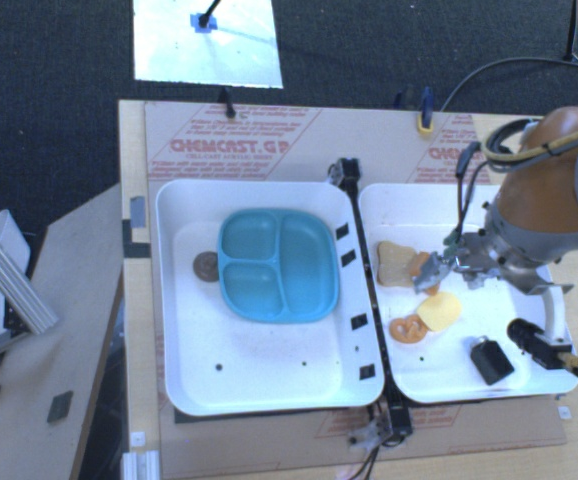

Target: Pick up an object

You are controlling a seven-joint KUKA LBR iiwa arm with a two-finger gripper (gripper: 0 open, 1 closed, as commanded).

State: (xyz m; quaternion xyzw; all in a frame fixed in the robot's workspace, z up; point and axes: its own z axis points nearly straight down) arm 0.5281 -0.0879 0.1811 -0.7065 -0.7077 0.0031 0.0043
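In the right bin (pixel 469 208) lie a tan slice of toast (pixel 395 262), a yellow round piece (pixel 440 311), an orange pretzel-shaped piece (pixel 407 329) and a black block (pixel 491 360). My gripper (pixel 431 273) is low over this bin, just right of the toast and above the yellow piece. A small orange bit (pixel 423 265) shows at its tip, touching the toast's right edge. Whether it belongs to the gripper or is a separate thing is unclear. The arm's body (pixel 549 193) hides the bin's right side.
The left bin (pixel 184 368) holds a blue divided plate (pixel 277 265) and a small brown round thing (pixel 206 266) at the plate's left. A black-clipped divider (pixel 361 268) runs between the bins. Cables (pixel 489 78) hang behind the arm.
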